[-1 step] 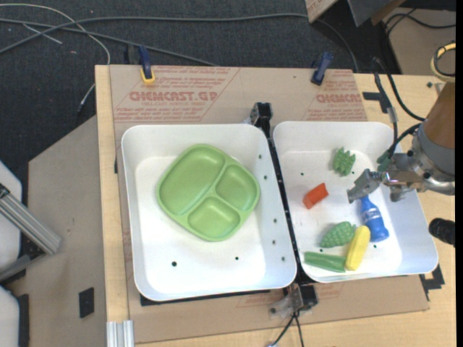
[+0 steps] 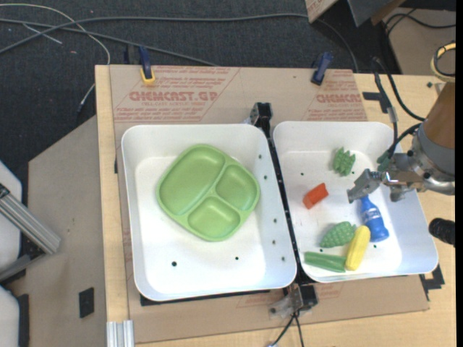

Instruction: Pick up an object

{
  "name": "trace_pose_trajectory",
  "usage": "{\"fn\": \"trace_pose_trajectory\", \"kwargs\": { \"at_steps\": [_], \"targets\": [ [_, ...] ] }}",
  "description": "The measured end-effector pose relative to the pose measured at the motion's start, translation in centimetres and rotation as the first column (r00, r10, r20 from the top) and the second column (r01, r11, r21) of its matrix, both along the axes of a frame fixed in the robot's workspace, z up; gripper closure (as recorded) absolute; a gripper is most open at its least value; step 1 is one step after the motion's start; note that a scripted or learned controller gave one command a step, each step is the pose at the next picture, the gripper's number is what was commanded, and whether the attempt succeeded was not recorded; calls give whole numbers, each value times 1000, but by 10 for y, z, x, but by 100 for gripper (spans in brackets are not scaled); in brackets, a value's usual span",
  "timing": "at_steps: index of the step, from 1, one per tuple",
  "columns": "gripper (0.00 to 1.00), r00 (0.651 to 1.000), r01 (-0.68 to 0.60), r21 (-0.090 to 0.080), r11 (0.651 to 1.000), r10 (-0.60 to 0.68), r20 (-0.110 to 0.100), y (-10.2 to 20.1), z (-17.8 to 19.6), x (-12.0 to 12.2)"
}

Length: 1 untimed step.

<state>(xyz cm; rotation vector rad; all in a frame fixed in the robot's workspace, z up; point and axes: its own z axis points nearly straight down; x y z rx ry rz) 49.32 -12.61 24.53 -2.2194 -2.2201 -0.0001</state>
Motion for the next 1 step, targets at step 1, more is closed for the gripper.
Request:
{"fn": "trace_pose_trajectory", "kwargs": {
  "at_steps": [1],
  "targets": [
    [0, 1000, 1, 0, 1000, -1, 0, 1, -60, -2]
  ]
}}
